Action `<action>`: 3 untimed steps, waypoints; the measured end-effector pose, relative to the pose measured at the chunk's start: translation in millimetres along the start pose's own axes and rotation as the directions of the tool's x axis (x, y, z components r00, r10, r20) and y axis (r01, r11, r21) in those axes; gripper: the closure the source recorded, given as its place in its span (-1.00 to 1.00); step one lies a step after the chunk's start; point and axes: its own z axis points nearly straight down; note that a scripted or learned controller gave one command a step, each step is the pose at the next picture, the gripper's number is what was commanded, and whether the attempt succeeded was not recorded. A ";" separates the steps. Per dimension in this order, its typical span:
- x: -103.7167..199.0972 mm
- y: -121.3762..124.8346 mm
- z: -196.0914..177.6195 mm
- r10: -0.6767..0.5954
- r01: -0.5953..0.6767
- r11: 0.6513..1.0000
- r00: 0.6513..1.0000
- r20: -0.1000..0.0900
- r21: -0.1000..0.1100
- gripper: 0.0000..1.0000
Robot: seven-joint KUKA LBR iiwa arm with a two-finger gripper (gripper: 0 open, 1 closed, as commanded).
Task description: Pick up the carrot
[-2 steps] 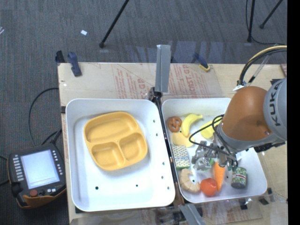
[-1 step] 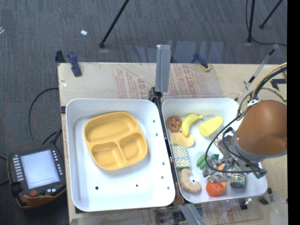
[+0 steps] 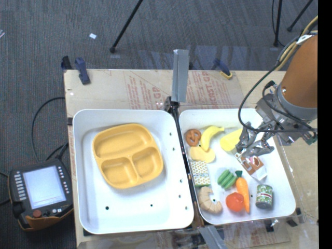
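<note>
The carrot [image 3: 243, 191] is orange, tapered, with a green leafy top (pointing toward the bin's far edge); it lies in the right bin [image 3: 282, 162] near its front edge, touching a red tomato [image 3: 235, 202], with a green can [image 3: 264, 196] just beside. My jaws [image 3: 253, 145] hang above a small carton [image 3: 252, 165]; released or clenched, I cannot tell.

My gripper [image 3: 252, 145] hangs over the right bin [image 3: 287, 183], just behind the carton [image 3: 253, 165]. The carrot [image 3: 243, 190] lies between tomato [image 3: 235, 202] and can [image 3: 264, 196]. A tray [image 3: 127, 155] sits in the left bin [image 3: 83, 191].
</note>
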 end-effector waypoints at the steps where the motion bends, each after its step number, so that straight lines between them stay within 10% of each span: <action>1: 2.5 0.3 5.9 0.003 -0.003 1.000 1.000 -0.009 -0.009 -1.00; 2: 59.0 2.9 162.6 0.105 -0.105 0.994 0.994 -0.023 -0.018 -1.00; 3: 68.7 -35.8 202.0 0.126 -0.126 0.992 0.992 -0.006 -0.006 -1.00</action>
